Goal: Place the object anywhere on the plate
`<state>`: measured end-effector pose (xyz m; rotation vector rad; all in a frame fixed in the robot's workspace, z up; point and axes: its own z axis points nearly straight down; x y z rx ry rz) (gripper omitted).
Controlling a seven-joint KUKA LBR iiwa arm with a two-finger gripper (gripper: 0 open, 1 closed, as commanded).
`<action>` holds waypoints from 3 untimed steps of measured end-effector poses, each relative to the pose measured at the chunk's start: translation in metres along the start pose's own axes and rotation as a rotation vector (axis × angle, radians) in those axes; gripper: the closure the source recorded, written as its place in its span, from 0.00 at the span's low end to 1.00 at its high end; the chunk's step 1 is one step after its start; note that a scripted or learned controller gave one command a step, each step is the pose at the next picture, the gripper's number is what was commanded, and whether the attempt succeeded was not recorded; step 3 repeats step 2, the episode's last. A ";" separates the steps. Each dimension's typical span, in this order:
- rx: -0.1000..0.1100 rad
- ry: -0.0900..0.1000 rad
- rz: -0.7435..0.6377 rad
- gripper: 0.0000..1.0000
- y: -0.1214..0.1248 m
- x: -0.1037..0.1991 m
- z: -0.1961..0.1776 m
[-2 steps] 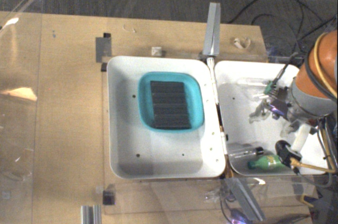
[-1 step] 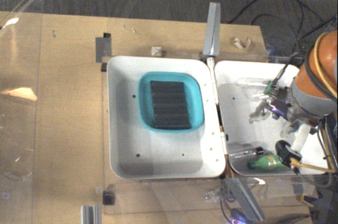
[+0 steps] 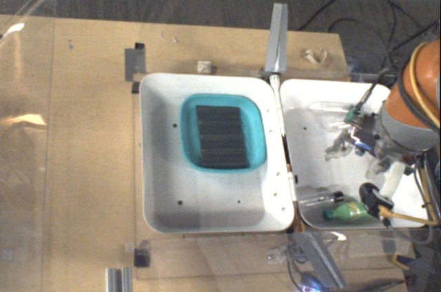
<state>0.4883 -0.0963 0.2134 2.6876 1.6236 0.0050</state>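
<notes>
While the grey arm [image 3: 413, 101] with its orange band reaches in from the right, its pincer [image 3: 340, 144] hangs over the middle of the right bin [image 3: 303, 122]. Glare hides its tips, so I cannot tell whether it is spread or pressed together, and nothing can be seen caught in it. A green bottle-shaped thing [image 3: 346, 212] lies on its side along the near wall of that bin, below the pincer and apart from it. A slim dark-tipped stick [image 3: 321, 198] lies just beside the green thing, on its far side. In the left bin [image 3: 207, 208] sits the teal plate [image 3: 256, 136], towards the far wall. A dark ridged slab [image 3: 220, 137] lies flat across the plate's middle. Both bins rest side by side on the pale wooden table [image 3: 76, 167].
</notes>
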 end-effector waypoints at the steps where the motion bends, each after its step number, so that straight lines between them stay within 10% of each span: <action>1: -0.004 -0.001 -0.176 0.00 0.049 -0.022 -0.148; 2: -0.002 -0.002 0.131 0.00 0.033 -0.061 -0.198; 3: -0.002 -0.002 0.131 0.00 0.033 -0.061 -0.198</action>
